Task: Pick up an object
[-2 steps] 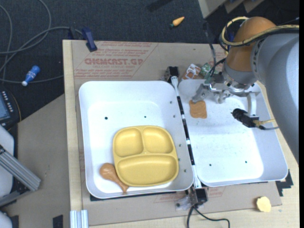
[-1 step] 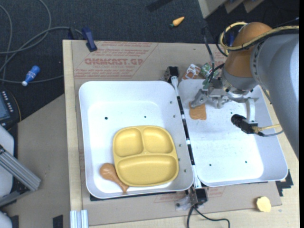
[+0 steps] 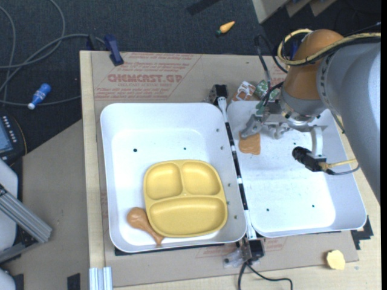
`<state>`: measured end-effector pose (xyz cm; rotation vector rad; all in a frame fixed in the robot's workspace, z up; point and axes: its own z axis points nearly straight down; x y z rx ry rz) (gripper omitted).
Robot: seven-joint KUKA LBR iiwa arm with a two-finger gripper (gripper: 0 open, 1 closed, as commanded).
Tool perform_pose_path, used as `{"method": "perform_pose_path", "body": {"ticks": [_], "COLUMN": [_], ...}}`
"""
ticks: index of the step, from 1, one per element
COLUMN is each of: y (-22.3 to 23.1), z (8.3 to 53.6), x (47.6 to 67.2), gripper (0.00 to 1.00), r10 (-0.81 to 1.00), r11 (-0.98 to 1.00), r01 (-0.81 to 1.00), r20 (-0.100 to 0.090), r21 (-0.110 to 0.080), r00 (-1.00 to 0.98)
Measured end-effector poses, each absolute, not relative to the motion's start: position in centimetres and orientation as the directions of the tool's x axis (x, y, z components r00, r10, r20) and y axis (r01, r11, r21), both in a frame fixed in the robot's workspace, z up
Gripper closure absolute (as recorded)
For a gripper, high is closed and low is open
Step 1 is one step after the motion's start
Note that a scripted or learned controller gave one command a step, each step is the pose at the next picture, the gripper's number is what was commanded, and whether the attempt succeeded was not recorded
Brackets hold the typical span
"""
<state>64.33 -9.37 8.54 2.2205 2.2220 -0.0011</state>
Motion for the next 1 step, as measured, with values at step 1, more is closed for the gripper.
{"method": "perform_pose_path", "body": {"ticks": [1], "y": [-9.32], "z": [9.68], "x": [64.46], "gripper": [1.00], "r10": [1.000], "r11": [0.002], "r01": [1.000], "r20": [-0.001], "r21": [0.004], "r00": [-0.002]}}
